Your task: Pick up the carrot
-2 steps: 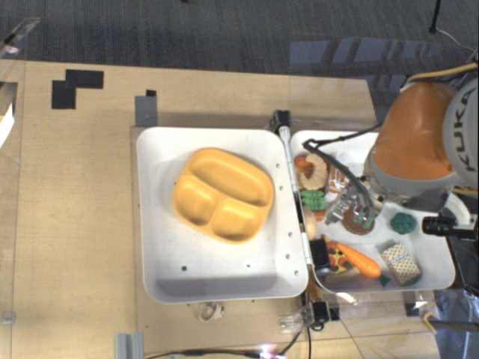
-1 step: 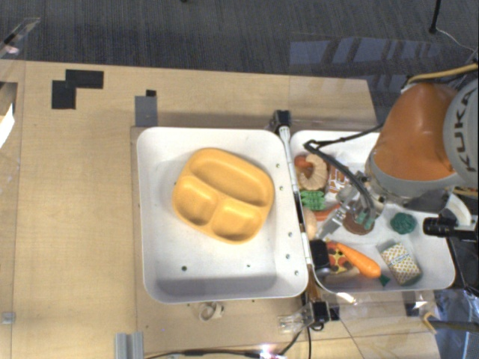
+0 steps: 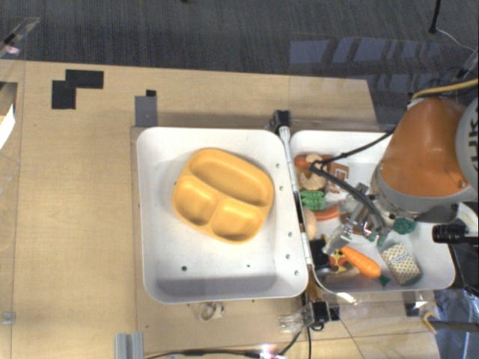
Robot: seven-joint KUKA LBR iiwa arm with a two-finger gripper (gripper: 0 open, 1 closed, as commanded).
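The carrot point(image 3: 361, 262) is orange with a green end. It lies slanted near the front edge of the right bin point(image 3: 441, 279). My gripper point(image 3: 353, 229) hangs just above and behind it, low over the bin's middle, apart from the carrot as far as I can tell. The grey arm with its orange band point(image 3: 423, 152) covers the bin's back right part. Nothing shows as held.
The left bin point(image 3: 161, 275) holds a yellow divided plate point(image 3: 223, 194). Around the carrot lie a patterned cup point(image 3: 400, 264), a small yellow and red toy point(image 3: 340, 258), a red piece point(image 3: 324, 215), a green toy point(image 3: 313, 199) and a teal piece point(image 3: 405, 225). The metal divider point(image 3: 293, 193) separates the bins.
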